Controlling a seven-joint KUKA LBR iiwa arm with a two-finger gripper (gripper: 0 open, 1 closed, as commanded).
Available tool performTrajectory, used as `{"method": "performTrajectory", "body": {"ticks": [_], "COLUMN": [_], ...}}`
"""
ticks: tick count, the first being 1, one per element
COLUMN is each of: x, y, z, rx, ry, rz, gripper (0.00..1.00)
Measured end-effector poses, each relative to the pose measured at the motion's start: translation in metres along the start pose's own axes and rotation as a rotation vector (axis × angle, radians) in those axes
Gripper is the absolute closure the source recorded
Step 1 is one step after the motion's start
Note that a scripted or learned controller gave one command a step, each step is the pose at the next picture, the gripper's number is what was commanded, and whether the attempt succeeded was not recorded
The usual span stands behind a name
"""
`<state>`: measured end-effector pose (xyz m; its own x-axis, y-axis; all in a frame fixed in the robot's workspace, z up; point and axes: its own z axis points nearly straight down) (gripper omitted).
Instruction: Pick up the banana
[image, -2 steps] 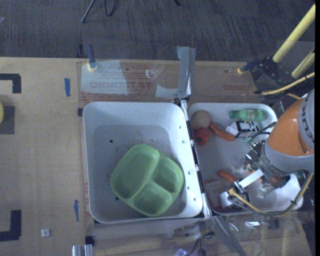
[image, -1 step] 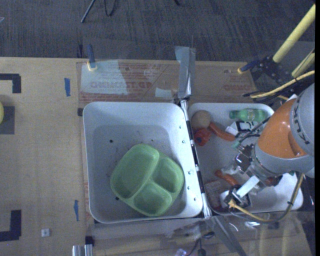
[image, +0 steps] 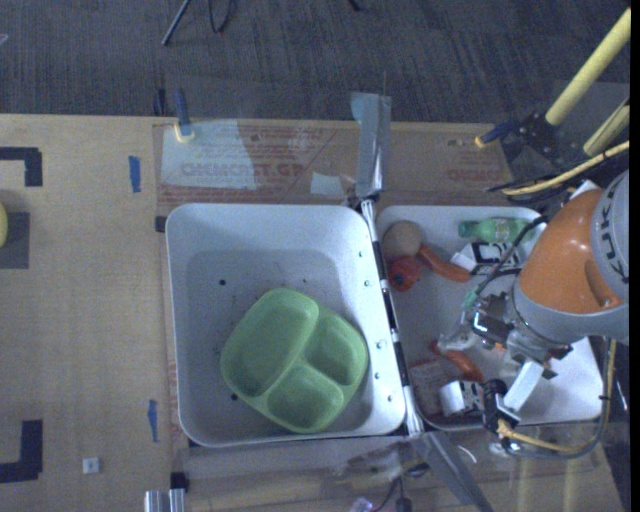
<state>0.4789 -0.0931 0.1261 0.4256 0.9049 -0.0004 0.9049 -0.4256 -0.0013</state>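
Observation:
My gripper (image: 480, 322) hangs low over the middle of the right bin (image: 570, 400), under the grey and orange wrist. Just below it lies a small orange piece (image: 456, 359). The arm covers much of the bin's right half and hides what lies there. I cannot make out any banana-shaped thing among the items that show in the bin.
The left bin (image: 200, 250) holds a green divided plate (image: 295, 358). In the right bin are a tan round item (image: 404, 238), an orange-red item (image: 405, 273), a green bottle (image: 492, 228), a brown packet (image: 428, 378) and a white cup (image: 452, 396). A yellow thing (image: 3, 226) shows at the bench's far left edge.

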Motion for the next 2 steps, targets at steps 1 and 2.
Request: {"method": "performTrajectory", "body": {"ticks": [1,2], "x": [0.000,-0.003], "y": [0.000,0.025], "z": [-0.009,0.032], "rx": [0.001,-0.022], "ry": [0.000,0.000], "rz": [0.002,-0.387], "gripper": [1.00,1.00]}}
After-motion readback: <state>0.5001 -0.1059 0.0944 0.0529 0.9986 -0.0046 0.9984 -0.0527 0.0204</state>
